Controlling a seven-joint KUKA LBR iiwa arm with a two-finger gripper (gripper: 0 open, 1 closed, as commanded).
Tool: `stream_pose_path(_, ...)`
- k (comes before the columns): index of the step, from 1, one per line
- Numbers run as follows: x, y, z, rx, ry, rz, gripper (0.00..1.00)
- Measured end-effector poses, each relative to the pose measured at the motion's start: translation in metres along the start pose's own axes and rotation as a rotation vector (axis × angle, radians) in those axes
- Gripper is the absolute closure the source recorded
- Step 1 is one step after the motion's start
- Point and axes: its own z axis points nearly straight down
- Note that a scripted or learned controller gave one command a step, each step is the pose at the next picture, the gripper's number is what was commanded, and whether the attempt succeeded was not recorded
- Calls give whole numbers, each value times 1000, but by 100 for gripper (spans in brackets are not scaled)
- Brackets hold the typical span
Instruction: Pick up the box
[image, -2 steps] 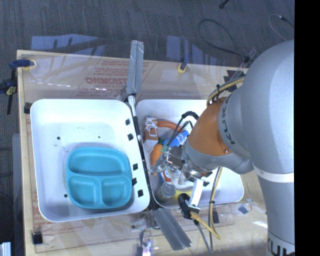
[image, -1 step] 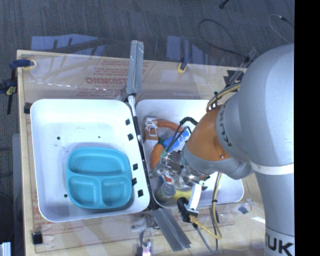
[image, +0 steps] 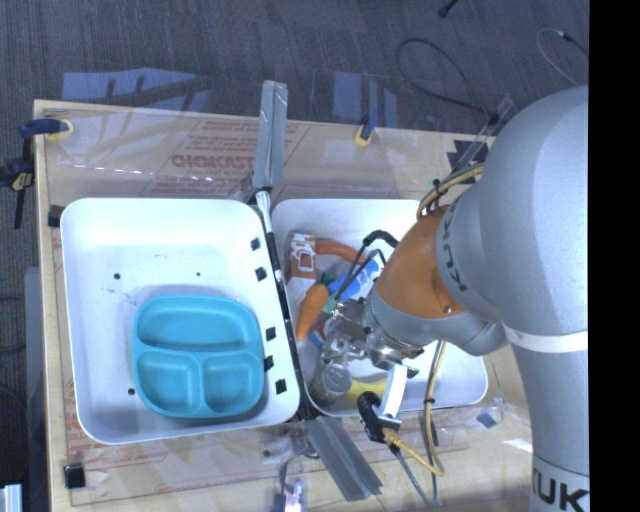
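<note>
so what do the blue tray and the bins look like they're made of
Blue tray: likely moulded plastic, matte, with one even turquoise colour and rounded compartment ridges. Left bin and right bin: probably smooth white plastic, judging by soft rounded rims and faint sheen.

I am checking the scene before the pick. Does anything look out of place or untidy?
The right bin is cluttered: a small box, a carrot and other items lie crowded together under the gripper. The blue tray sits flat in the left bin.

Box (image: 301, 254): small, orange and white, lying just right of frame centre, at the right bin's (image: 330, 212) upper left corner.
</note>
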Motion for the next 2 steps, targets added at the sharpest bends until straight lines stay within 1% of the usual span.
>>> stream_pose_path(1, 82, -37, -90, -2, -1, 19, 100)
stream_pose_path(2, 55, -26, -131, -2, -2, 379, 100)
